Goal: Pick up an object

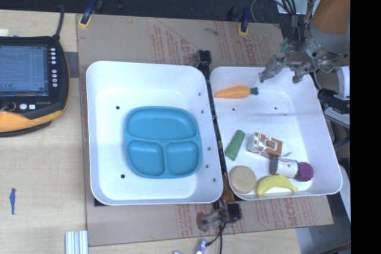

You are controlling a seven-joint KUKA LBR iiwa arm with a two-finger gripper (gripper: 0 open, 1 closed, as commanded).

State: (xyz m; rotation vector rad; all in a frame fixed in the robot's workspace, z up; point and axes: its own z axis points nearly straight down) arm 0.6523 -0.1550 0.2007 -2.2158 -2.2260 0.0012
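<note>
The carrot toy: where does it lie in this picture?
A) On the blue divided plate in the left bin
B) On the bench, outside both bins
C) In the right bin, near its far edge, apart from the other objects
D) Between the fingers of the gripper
C: the carrot toy lies on the floor of the right bin near its far edge, away from the objects clustered at the near edge.

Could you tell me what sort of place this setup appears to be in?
Probably a robotics lab bench: two shallow white bins of toy food such as an orange plastic carrot, a grey two-finger gripper above them, and an orange-cased teach pendant.
</note>
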